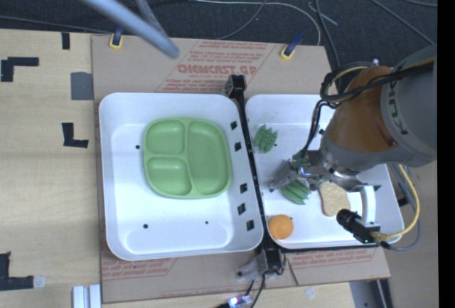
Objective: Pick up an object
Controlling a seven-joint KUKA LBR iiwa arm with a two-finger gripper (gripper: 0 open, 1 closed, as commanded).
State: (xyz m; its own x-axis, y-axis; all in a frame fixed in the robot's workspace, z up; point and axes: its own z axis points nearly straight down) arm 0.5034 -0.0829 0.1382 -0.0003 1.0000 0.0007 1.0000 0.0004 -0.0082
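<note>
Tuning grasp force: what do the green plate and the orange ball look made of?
Plate: likely moulded plastic, matte light green, one even colour, soft rounded dividers forming three compartments. Ball: smooth, uniformly orange, faint sheen; plastic or foam toy fruit, can't tell which.

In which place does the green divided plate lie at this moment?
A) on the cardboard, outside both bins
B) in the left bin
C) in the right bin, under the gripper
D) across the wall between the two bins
B: the green divided plate lies flat inside the left bin, apart from the gripper, which is over the right bin.
</note>
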